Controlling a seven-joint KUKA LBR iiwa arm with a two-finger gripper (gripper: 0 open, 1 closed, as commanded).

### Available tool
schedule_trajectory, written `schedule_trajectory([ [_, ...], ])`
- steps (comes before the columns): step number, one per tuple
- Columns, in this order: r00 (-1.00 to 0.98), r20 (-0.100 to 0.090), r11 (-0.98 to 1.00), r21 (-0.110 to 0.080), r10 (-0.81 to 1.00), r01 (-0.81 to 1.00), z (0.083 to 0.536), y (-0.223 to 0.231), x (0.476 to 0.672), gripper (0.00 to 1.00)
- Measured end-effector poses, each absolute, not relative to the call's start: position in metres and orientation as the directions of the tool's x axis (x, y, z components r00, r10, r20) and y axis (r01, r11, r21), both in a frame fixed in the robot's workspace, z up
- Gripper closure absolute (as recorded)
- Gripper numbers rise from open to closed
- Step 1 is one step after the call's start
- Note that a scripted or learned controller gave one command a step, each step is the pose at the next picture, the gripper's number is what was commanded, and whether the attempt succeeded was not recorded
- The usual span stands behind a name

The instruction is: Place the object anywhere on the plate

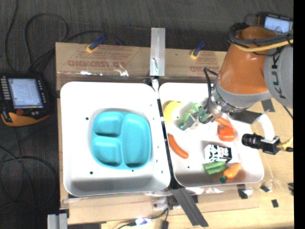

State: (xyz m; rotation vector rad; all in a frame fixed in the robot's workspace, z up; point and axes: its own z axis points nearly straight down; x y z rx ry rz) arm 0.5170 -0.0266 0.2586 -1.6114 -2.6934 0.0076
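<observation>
A cyan three-compartment plate (121, 139) lies in the left white bin (76, 104) with nothing on it. My gripper (189, 119) reaches down into the right bin (248, 178), at its upper left part. It sits just right of a yellow banana-shaped toy (170, 109). Something small and green (195, 110) shows right at the gripper; whether it is held cannot be made out. An orange chili-like piece (177, 146) lies below the gripper near the bin's left wall.
Also in the right bin are a red-orange pepper (226, 130), a black-and-white box (218, 152), a green vegetable (214, 167) and a carrot (231, 171). A metal divider (157, 56) stands behind the bins. A teach pendant (24, 97) lies on the floor at left.
</observation>
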Motion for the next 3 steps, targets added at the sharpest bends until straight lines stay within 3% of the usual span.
schedule_trajectory([
  [1, -0.566, 0.001, 0.566, -0.005, 0.824, 0.824, 0.234, 0.013, 0.573, 1.00],
  [2, -0.575, 0.002, 0.575, -0.006, 0.818, 0.818, 0.183, 0.071, 0.580, 1.00],
  [3, -0.555, 0.004, 0.555, -0.009, 0.832, 0.832, 0.131, 0.119, 0.497, 1.00],
])
